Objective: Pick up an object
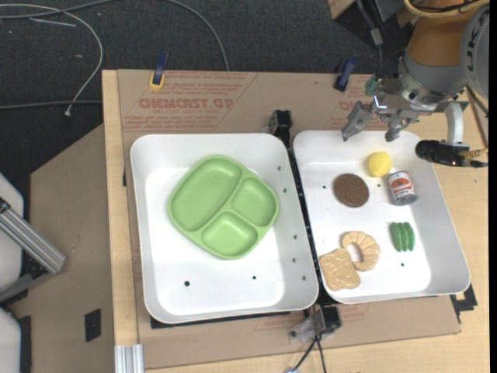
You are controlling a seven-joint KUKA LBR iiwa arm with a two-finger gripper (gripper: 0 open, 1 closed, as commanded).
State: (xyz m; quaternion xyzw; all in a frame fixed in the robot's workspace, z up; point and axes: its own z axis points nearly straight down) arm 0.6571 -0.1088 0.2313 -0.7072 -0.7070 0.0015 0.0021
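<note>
The claw (pixel 373 123) hangs with its two fingers spread wide and nothing between them, above the far edge of the right bin (pixel 450 239), just beyond the yellow ball (pixel 379 163). In that bin also lie a brown disc (pixel 351 190), a small red-and-white can (pixel 401 187) on its side, a green pod-like piece (pixel 402 236), a ring-shaped pastry (pixel 361 249) and a cracker (pixel 339 269) touching it. The left bin (pixel 155 270) holds a green divided plate (pixel 224 206).

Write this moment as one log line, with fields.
phase: approach | gripper: open, nothing held, above far edge of right bin | nearest: yellow ball | left bin: green plate
</note>
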